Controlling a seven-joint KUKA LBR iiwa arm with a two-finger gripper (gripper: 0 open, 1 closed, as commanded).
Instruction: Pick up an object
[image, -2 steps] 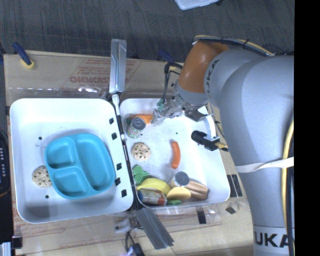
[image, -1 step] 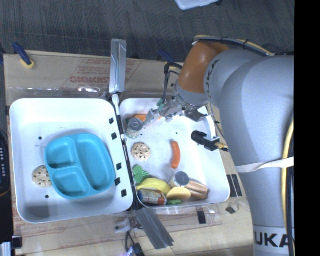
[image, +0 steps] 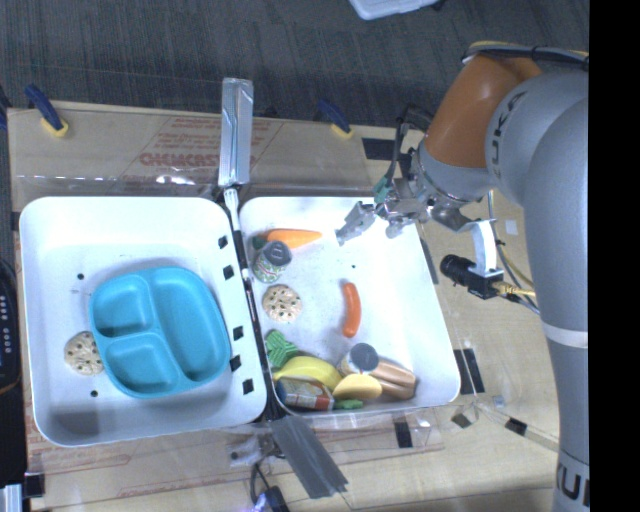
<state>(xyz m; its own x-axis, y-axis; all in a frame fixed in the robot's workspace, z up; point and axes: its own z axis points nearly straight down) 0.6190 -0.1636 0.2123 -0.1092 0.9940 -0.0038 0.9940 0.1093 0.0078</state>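
Observation:
My gripper (image: 373, 224) hangs above the far right part of the right bin (image: 425, 300), open, with nothing between its fingers. An orange carrot (image: 292, 238) lies just to its left at the far wall. Beside the carrot stands a small can (image: 270, 258), and a cookie (image: 282, 302) lies below the can. A red sausage (image: 350, 308) rests mid-bin, nearer the camera than the gripper. Along the near wall are a banana (image: 308, 372), a green piece (image: 280, 350), a yellow piece (image: 358, 388), a brown roll (image: 392, 378) and a grey round lid (image: 363, 356).
The left bin (image: 50, 240) holds a blue divided plate (image: 160, 330) and a second cookie (image: 84, 352) at its left wall. A metal divider clamp (image: 236, 130) stands between the bins at the far side.

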